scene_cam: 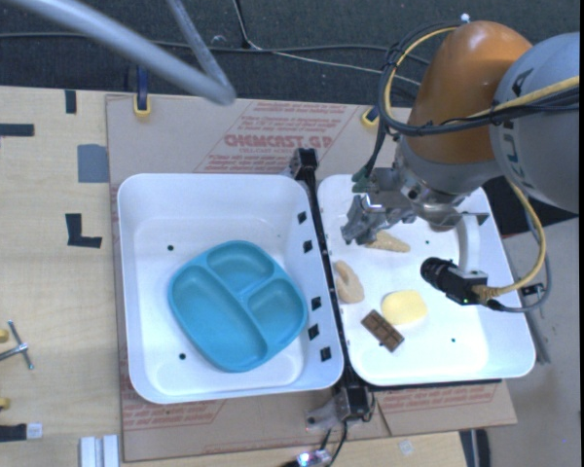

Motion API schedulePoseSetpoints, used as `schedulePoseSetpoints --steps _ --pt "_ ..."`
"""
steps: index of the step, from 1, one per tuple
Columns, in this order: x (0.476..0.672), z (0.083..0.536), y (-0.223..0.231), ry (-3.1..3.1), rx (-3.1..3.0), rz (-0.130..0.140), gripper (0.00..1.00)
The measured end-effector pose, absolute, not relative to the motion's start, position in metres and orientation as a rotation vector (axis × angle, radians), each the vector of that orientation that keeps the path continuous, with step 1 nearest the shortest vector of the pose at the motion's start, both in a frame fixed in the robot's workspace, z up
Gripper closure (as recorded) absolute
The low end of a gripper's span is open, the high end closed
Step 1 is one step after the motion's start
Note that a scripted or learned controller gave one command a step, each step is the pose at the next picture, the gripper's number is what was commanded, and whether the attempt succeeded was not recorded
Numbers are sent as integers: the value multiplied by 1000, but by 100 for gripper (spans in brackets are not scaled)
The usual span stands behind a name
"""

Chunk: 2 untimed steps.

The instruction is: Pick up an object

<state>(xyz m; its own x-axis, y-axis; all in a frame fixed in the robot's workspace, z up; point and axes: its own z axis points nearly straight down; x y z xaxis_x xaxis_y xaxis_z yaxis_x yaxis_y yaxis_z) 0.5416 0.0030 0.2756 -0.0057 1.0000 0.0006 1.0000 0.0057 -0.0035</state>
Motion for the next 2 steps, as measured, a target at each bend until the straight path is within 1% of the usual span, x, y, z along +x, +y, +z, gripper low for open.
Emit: schedulePoseSetpoints --steps 1,2 --pt "524 252 44 -2223 -2218 4 100" --pt "510 246 88 -2225 -2215 4 100"
